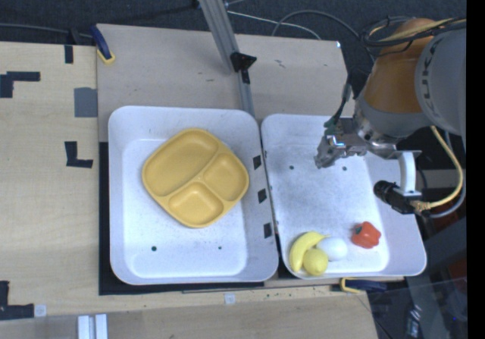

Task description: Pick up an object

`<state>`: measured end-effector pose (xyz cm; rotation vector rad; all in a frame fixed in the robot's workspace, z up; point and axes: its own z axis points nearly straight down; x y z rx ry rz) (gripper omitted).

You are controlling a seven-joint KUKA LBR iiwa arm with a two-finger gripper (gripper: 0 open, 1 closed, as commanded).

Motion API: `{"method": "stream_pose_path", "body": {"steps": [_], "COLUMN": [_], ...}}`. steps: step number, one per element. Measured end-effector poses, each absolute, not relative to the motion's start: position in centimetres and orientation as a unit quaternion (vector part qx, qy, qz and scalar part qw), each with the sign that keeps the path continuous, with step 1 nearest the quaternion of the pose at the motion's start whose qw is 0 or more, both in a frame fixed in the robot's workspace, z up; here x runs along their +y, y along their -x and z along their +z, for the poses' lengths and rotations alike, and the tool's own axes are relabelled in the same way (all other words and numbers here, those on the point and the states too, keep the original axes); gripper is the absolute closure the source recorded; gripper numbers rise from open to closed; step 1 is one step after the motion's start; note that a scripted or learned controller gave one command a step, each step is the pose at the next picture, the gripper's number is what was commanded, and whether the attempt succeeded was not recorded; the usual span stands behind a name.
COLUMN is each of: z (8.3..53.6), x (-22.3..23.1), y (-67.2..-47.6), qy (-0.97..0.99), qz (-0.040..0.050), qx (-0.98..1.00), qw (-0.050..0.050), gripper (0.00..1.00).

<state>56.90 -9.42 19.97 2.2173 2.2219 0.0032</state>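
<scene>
over the right bin (303, 178), near its far edge, my fingers (331, 154) hang with nothing between them; if they are apart or together i cannot tell. the banana (301, 248), egg (334, 247) and red pepper (366, 235) lie at the near edge. i should go there, descend straight over one.
</scene>
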Motion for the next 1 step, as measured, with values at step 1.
{"method": "stream_pose_path", "body": {"steps": [1], "z": [25.01], "x": [-8.34], "y": [-57.07], "qy": [-0.706], "qz": [0.0015], "qx": [0.708], "qw": [0.002], "gripper": [1.00]}}
